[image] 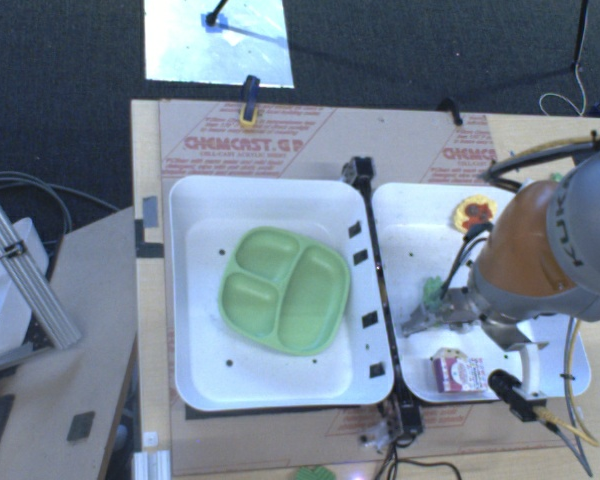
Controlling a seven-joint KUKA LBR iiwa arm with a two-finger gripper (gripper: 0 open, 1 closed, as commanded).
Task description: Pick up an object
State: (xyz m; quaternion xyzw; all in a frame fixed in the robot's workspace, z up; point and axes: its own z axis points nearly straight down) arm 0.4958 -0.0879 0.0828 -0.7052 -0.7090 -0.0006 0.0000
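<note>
divided tray (pixel 285 290) in left bin (pixel 195 368), carton (pixel 459 373) in right bin (pixel 405 208)

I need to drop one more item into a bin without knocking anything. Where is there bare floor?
Left bin: bare strips ring the green divided plate, widest along its left wall and the top. Right bin: open floor at upper left, between the divider and the yellow-red toy. Its lower half is crowded: hand, small green piece, red-white carton.

The gripper (pixel 416 322) is reaching down into the right bin (pixel 405 238), its tip sitting just beside a small green object (pixel 433 290). A red-and-white carton (pixel 458 373) is lying near it, and a divided green tray (pixel 283 290) is resting in the left bin (pixel 195 268).
</note>
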